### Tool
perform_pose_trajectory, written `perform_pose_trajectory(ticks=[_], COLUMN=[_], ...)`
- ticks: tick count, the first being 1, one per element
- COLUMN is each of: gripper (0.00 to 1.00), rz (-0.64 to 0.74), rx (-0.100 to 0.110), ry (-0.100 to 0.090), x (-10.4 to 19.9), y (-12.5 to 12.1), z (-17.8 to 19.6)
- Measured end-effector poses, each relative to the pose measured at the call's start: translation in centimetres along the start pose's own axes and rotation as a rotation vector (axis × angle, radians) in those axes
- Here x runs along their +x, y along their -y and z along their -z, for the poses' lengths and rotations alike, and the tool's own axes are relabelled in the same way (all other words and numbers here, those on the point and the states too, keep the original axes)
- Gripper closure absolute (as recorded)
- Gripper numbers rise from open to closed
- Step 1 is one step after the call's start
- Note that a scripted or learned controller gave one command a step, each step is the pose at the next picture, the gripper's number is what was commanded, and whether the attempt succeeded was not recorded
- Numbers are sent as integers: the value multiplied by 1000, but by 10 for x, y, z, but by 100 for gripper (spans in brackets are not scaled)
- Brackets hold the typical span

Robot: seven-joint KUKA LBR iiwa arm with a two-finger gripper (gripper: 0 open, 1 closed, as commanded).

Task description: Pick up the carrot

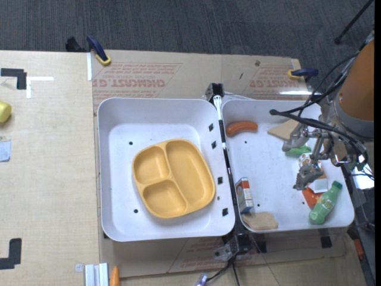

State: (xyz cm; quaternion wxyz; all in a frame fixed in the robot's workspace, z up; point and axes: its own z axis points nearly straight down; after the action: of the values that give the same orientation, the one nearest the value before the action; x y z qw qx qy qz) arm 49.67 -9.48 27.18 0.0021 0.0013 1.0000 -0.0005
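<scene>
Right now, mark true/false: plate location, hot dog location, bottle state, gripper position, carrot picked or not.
1. The yellow three-compartment plastic plate lies in the left white bin. True.
2. The orange-red toy hot dog lies on the plate. False: it lies in the right white bin, near its far left corner.
3. The green plastic bottle stands upright. False: it lies on its side in the right bin's near right corner.
4. The two-finger gripper is over the right bin. True.
5. The orange toy carrot is lifted clear. False: it lies on the bin floor beside the bottle.
</scene>
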Motion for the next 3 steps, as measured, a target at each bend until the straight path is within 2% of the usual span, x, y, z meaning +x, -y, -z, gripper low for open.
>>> perform_pose_trajectory(ticks=[1,2,3], gripper=[0,0,0], rz=[-199,-243,-457], rx=[0,-1,1], ry=[-1,-2,-6], x=[-9,8,20], y=[-24,-105,-195], z=[-80,-80,-133])
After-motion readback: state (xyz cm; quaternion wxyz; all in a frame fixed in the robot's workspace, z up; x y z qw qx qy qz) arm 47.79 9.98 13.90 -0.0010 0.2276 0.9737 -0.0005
